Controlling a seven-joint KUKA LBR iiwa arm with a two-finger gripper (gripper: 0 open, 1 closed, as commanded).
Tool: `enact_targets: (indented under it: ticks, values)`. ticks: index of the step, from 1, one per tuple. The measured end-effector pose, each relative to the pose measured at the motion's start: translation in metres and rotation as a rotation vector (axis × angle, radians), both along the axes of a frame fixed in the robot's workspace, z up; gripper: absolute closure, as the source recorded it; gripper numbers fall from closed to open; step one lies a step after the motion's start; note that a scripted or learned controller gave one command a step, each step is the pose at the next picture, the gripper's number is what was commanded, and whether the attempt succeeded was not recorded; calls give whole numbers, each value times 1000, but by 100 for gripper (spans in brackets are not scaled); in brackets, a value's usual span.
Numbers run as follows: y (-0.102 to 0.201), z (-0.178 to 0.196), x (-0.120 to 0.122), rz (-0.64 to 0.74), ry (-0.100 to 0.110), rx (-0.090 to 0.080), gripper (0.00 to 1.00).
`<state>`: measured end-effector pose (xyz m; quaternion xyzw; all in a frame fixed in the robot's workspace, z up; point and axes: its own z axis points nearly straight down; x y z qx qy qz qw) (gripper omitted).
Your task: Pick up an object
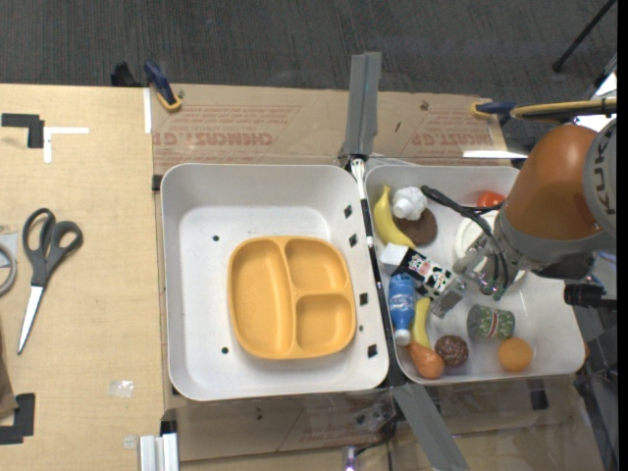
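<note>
At the near edge of the right bin (549, 369) lie an orange carrot (424, 360), a brown ball (452, 349) and an orange ball (515, 353), roughly in one row. Just behind them stands a green can (491, 322). To its left a small banana (422, 319) lies with its long axis running from near to far. It touches a blue bottle (400, 305), which lies the same way along the left wall of the bin.

The gripper (461, 287) hangs low over the middle of this bin and reaches in from the right. Whether it is open or closed I cannot tell, and I see nothing held in it. The task names no certain object, so I judge by nearness. The black-and-white box (429, 271) is just beside the gripper on its left, and the green can is just beside it on the near side. The box seems the more probable aim. It lies slantwise, and the small banana and the blue bottle crowd it, so a grasp there could catch a neighbour too.

Farther back a big banana (390, 222), a brown disc (423, 228) and a white lump (409, 201) lie close together. A red thing (491, 200) lies near the far wall. The left bin (186, 292) holds a yellow plate (291, 295), well apart from the gripper.
</note>
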<state>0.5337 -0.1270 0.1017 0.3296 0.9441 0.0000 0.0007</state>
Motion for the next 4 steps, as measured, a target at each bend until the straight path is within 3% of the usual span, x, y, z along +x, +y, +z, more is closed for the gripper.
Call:
enact_targets:
  ticks: [1,2,3,4]
  values:
    - [31,-9,46,-58,-1,0,0]
    - [30,-10,31,-197,1,0,0]
    - [-27,76,51,-250,-2,-1,0]
    - [11,10,41,-317,-19,-4,0]
